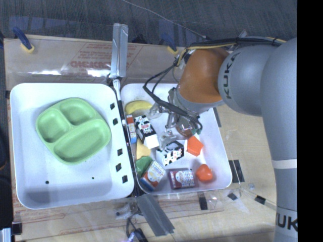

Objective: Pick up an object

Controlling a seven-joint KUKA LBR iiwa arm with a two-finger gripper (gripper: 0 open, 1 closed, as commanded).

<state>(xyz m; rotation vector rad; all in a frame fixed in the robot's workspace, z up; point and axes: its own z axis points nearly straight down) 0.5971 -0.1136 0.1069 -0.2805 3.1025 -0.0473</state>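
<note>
My gripper (172,129) hangs low over the middle of the right bin (218,135), beneath the orange wrist band. Directly around it lie a black-and-white patterned block (145,127), a white block (151,142) and a cow-patterned object (172,154). An orange block (194,146) lies just to its right. Further forward are a red-orange round object (204,173), a small dark can (181,178), a labelled jar (155,173) and a green item (143,164). A yellow banana-like piece (137,106) sits at the bin's back left. The view does not show any object held.
The left bin (25,135) holds a green divided plate (73,130). A ridge with black clips (121,135) separates the two bins. Black cables (156,82) loop from the wrist over the right bin's back. The big grey arm (267,84) covers the right side.
</note>
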